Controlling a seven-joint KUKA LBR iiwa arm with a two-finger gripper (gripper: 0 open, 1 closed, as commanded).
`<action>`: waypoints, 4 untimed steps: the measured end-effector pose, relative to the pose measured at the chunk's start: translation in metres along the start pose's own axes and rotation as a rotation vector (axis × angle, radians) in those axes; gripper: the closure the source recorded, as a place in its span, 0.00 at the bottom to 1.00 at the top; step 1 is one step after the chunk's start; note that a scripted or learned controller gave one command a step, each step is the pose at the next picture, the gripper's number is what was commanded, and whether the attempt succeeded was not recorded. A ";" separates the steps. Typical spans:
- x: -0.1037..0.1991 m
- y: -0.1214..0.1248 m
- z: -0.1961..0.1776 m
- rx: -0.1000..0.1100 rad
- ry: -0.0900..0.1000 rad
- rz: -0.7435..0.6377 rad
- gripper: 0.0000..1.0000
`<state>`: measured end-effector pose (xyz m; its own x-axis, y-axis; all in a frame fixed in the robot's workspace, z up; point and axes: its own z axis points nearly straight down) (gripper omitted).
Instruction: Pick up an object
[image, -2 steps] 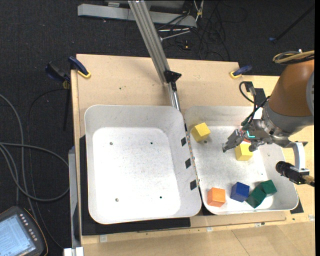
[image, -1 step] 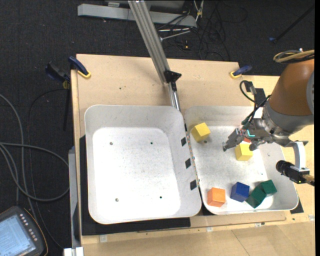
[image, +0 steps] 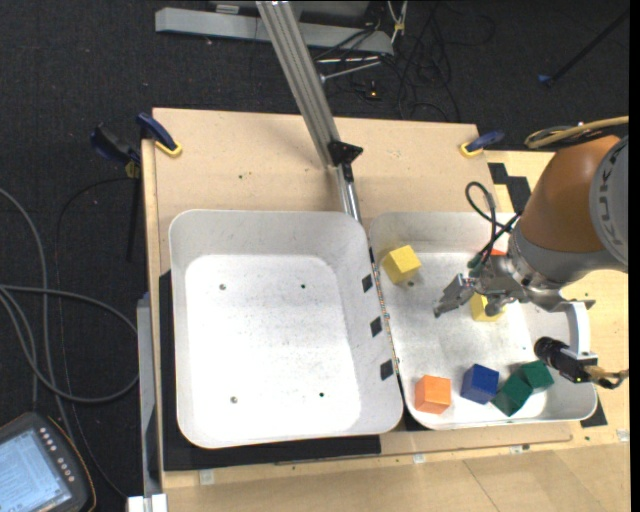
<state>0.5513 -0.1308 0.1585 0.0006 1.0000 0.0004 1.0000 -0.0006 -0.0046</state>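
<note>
Looking down at the right bin (image: 420, 225), you see the claw (image: 470, 295) low over its middle, with a small yellow block (image: 487, 308) tucked right against it and partly hidden by the wrist, so its shape is hard to read. Whether the claw is spread or closed, and whether it has that block, you cannot tell from here. The arm (image: 575, 215) is cut off at the right edge, its orange band rounded and smooth. Count the loose pieces in this bin: one yellow cube (image: 402, 264) near the divider, one orange cube (image: 433, 393), one blue cube (image: 480, 383), and two green blocks (image: 523, 388) touching each other near the front right corner. The left bin (image: 200, 240) is shallow white plastic with rounded corners and a dark speckled floor. Both bins sit side by side on the pale wooden surface (image: 250, 150)
</note>
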 end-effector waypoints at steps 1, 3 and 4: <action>0.001 0.000 0.043 0.000 0.000 0.000 0.00; 0.001 0.001 0.053 -0.006 -0.001 0.000 1.00; 0.001 0.006 -0.010 -0.012 -0.002 -0.003 1.00</action>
<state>0.5570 -0.1295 0.1687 -0.0025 1.0000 -0.0017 1.0000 0.0025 0.0071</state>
